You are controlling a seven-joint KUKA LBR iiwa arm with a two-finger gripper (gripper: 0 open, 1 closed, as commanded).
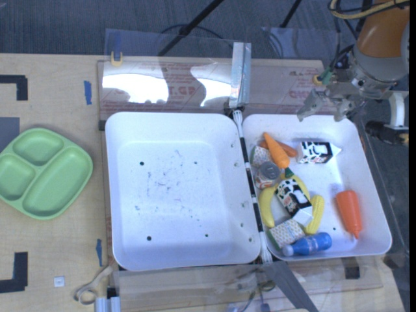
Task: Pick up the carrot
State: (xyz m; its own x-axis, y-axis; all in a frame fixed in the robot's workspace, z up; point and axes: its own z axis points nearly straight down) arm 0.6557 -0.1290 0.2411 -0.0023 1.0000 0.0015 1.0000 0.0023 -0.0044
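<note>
Starting at the near edge, I see the right bin [374, 194] holding a blue bottle [309, 244], a yellow banana [316, 214] and a black-and-white cow-patterned toy [292, 196]. One carrot [349, 212] lies alone toward the bin's right side; a second orange carrot [278, 151] sits farther back beside a cow-patterned carton [316, 151]. No label is legible to me. The left bin [175, 187] shows only scuffs. Beyond the right bin's far rim, the gripper [325, 106] hangs with fingers spread, holding nothing.
</note>
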